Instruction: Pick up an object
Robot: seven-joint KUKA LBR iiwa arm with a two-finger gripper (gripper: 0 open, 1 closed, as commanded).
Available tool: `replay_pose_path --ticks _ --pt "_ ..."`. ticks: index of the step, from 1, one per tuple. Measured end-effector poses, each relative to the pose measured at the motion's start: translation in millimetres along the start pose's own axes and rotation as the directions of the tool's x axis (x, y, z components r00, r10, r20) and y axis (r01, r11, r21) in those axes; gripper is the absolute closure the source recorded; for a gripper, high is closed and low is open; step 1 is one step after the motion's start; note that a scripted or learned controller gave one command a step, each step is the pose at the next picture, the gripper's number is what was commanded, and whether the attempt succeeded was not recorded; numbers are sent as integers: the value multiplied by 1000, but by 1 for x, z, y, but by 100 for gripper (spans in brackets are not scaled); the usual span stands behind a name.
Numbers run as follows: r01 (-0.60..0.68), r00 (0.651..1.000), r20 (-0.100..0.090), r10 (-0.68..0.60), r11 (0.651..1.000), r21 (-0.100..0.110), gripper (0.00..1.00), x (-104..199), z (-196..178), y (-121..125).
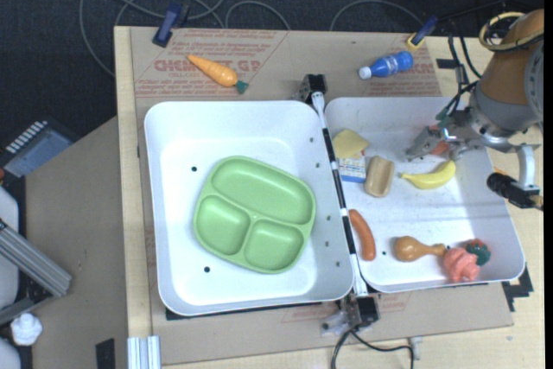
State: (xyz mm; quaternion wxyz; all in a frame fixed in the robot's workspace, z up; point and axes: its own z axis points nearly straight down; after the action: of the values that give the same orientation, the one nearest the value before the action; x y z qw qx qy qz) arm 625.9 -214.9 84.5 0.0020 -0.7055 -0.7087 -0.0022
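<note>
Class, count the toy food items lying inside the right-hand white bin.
7: cheese wedge, small carton, bread roll, banana, sausage, drumstick, pink piece. The arm may hide others.

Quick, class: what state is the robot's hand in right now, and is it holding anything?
Hand: low in the right bin, just above the banana; open or closed cannot be told, and nothing shows between its tips.
</note>
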Motion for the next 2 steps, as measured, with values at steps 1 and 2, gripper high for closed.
replay_pose_path --ticks 1,2 --pt "0 1000 -12 0 1000 14 0 -1 1 40" --pt "0 1000 -2 0 1000 4 100 -4 -11 42"
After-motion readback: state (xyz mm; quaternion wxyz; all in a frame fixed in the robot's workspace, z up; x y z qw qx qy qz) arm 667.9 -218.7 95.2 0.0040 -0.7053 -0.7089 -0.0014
